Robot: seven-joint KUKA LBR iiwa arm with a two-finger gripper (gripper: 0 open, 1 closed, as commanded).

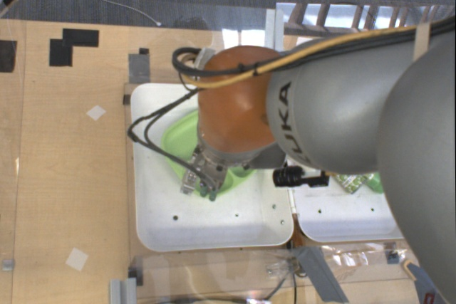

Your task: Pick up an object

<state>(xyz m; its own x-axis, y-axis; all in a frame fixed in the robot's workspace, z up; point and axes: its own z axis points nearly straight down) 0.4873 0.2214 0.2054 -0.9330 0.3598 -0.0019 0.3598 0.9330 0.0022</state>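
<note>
Gripper (199, 184) over left bin (164, 224), beside green object's (178, 137) edge

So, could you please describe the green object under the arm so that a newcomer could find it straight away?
Start at the left white bin, the one the arm's orange band hangs over. The light green object lies in the bin's upper half, partly hidden beneath the gripper. It is the only bright lime-coloured thing in that bin.

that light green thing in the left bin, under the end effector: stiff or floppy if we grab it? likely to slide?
The light green thing looks like thin moulded plastic with a curved rim, so probably stiff and light. The left bin floor is smooth white, so it may skid when nudged. The end effector and arm hide most of it, so this is tentative.
</note>
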